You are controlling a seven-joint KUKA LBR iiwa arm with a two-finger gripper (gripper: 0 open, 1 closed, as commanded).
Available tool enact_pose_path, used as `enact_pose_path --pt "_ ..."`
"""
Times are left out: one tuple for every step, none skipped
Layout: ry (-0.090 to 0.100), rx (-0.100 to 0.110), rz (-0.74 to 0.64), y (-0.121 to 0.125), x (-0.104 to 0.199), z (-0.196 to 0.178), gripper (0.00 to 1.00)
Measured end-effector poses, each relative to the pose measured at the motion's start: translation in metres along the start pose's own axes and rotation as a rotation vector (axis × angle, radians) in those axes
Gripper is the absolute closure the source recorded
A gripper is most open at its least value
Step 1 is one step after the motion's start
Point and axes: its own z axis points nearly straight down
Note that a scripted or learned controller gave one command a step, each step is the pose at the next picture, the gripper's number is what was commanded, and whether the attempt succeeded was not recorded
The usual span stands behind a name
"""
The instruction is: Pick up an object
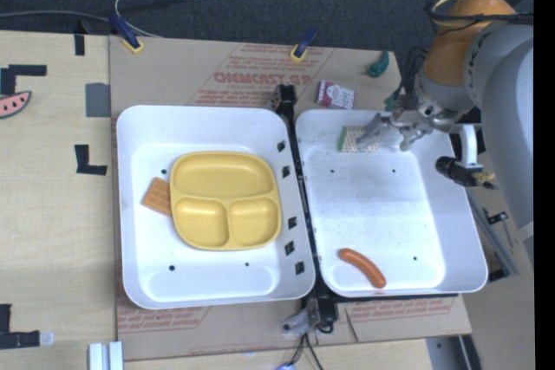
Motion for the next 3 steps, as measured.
enact_pose_path --pt "-0.002 0.000 -0.001 0.0000 0.0000 -0.0098 1.00" --pt "-0.002 0.000 -0.001 -0.0001 0.0000 -0.0096 0.00" --pt "-0.003 0.001 -0.001 -0.0001 0.0001 -0.0194 1.00"
